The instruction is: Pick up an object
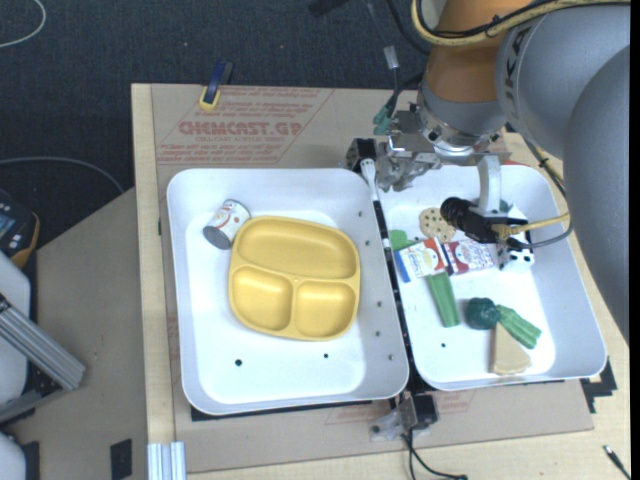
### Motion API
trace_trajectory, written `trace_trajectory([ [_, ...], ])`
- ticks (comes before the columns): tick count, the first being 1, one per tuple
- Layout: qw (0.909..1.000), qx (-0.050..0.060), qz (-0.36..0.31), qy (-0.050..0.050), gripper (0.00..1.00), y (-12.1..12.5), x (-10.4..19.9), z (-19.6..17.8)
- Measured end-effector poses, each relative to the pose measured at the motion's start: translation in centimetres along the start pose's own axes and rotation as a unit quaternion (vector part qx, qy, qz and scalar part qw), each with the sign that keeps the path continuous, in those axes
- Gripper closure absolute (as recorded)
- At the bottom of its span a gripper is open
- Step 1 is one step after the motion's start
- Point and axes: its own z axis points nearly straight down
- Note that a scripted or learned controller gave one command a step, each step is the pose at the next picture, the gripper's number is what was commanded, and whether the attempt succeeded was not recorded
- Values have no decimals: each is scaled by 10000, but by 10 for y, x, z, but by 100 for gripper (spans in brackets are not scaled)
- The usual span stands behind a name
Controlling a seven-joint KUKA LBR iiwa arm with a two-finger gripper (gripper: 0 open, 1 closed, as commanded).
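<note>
Gripper (392, 173) is hovering over the far left corner of the right bin (565, 298), right by the wall it shares with the left bin (200, 298). Can't tell whether it is spread or closed, the view is too cluttered there. Nothing is showing in its grasp.

No target is named, so the candidates are sitting in the right bin, all toward its left half:
- speckled disc (431, 220), near the far edge and closest to the gripper
- flat packet (445, 258), mid-bin, just nearside of the disc
- green stick (440, 293), running from the left wall toward the near edge, touching the packet

Best bet, I'm judging, is the green stick: it is looking light, rigid and narrow, probably smooth plastic, so it may be slipping or rolling. Take it across the short width at mid-length. The disc and packet are lying flat and thin, hard to get under, and the packet is likely crushing under a pinch.

Also in the right bin toward the near right corner: dark green lump (480, 313), tan wedge (510, 353). The left bin is holding a yellow divided plate (295, 273) and a small cup (225, 223) lying tipped at its far left.
</note>
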Motion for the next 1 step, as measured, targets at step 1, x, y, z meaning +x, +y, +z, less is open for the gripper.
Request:
trace_trajectory([
  [1,10000,9,12,-3,100,14,17,10],
])
